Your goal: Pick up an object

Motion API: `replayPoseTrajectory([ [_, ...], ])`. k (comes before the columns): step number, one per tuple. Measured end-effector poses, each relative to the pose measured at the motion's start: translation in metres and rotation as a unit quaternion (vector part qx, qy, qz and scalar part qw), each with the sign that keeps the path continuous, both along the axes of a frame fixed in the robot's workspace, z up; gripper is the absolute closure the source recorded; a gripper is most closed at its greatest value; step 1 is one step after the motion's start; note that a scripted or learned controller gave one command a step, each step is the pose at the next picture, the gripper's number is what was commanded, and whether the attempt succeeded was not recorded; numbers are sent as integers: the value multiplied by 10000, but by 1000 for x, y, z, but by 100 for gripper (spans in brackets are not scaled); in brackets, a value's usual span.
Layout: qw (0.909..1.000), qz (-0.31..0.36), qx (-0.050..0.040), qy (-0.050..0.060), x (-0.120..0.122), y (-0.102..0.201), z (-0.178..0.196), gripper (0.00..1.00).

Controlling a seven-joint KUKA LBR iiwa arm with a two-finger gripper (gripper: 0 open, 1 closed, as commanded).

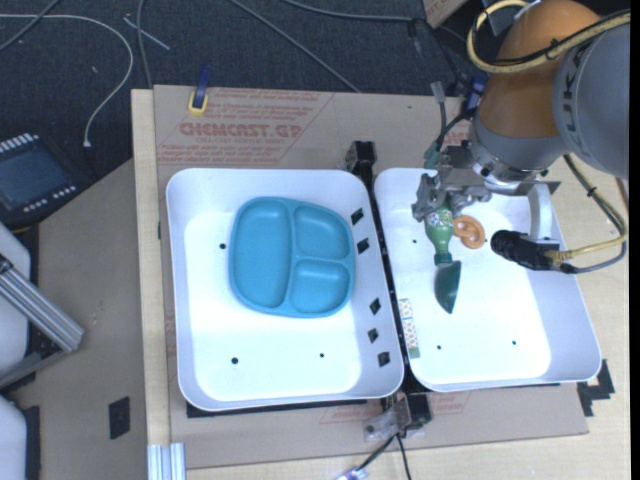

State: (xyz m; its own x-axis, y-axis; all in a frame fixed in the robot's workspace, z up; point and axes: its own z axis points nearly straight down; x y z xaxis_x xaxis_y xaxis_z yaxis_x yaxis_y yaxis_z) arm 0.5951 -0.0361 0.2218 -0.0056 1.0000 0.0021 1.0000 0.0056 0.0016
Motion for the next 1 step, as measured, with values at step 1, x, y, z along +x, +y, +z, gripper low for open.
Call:
replayPoseTrajectory([
  [1,10000,2,2,6,9,55,-9,100],
])
